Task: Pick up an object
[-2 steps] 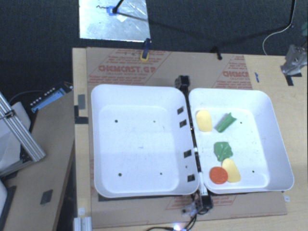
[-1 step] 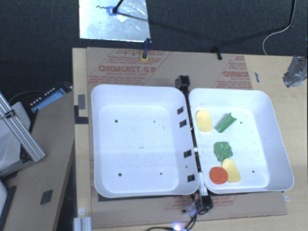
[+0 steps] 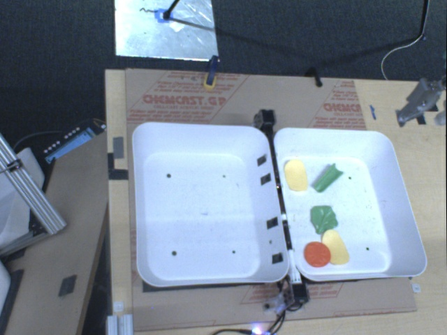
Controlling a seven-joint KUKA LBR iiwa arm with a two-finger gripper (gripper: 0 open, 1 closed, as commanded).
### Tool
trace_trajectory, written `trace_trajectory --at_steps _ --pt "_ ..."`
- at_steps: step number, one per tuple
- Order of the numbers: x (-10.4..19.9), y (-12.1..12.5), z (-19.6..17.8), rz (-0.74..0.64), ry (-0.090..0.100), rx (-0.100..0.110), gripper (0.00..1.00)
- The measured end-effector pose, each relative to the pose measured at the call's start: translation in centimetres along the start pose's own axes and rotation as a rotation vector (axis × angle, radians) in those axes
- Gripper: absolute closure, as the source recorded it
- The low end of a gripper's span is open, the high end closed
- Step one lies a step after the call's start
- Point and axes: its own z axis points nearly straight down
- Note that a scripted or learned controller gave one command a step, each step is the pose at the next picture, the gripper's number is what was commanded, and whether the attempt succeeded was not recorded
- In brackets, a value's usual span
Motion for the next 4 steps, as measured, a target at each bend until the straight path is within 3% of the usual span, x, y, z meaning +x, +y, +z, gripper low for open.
trace_trajectory --at_steps 1,2,4 --pt "0.0 0.1 -1.2 -0.004 -0.001 -0.004 1.00" --pt "-5.3 -0.8 0.0 0.008 -0.002 0.001 1.00" --pt "-9.0 11.6 0.0 0.001 -0.003 -0.003 1.00"
